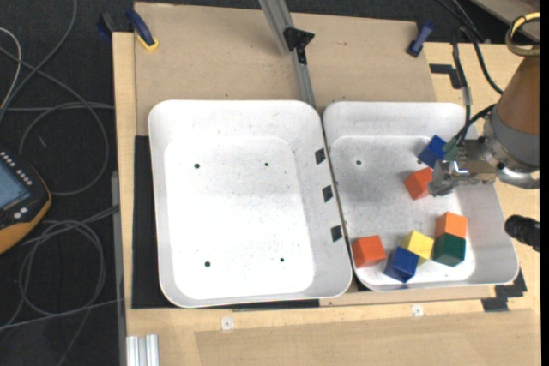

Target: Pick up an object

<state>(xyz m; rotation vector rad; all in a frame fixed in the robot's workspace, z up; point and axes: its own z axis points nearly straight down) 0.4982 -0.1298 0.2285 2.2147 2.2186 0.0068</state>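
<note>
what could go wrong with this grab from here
1. The gripper sits low in the right bin between a red block and a blue block; it could nudge either aside instead of catching one.
2. Both blocks lie close together, so closing may pinch one by a corner, and it could slip out on lifting.

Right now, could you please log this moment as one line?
tool low in right bin | beside red block, blue block | grasp unconfirmed | five blocks near front rim
</note>
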